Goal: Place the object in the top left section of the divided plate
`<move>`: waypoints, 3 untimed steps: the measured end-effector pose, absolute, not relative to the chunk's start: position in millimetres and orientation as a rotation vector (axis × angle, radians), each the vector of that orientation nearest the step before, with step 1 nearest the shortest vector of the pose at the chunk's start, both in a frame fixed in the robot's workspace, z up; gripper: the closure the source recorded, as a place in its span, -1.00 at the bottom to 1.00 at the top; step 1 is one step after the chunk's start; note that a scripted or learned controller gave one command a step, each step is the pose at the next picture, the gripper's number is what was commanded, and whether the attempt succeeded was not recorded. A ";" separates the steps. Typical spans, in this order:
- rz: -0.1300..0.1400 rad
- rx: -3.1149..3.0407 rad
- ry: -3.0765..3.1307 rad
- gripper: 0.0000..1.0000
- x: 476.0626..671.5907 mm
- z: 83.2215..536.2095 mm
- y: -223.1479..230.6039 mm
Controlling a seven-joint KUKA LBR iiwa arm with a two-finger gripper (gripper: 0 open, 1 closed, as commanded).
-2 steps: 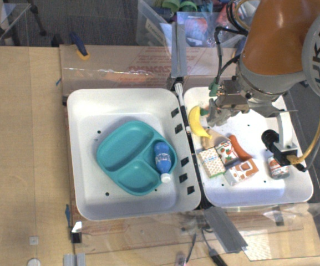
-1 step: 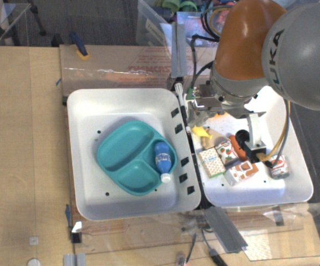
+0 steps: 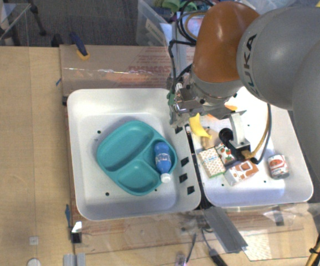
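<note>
The gripper [image 3: 188, 114] hangs at frame centre over a yellow banana-shaped plastic toy [image 3: 199, 129] in the right white bin [image 3: 293, 176] — open or closed, I cannot tell. The toy is probably light, stiff and slick — best pinched mid-body. The teal divided plate [image 3: 121, 146] lies to the left.

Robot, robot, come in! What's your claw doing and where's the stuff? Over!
Claw low over right bin, by the banana. Teal divided plate in left bin; blue bottle in its right section. Boxes and can nearby.
</note>
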State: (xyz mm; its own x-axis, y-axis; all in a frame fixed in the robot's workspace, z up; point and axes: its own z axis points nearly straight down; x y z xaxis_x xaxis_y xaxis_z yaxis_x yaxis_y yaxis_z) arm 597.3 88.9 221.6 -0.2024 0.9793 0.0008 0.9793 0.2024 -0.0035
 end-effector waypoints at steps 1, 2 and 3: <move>-0.001 -1.434 -2.795 1.00 610.6 206.3 117.3; -0.001 -1.434 -2.795 -1.00 610.7 206.3 116.9; -0.005 -1.438 -2.795 1.00 611.6 216.5 117.1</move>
State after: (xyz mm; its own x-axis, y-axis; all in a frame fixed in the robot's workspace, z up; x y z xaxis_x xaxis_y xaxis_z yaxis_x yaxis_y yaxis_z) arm 611.6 117.1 216.5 -0.5816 0.8135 0.0003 0.8135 0.5816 0.0034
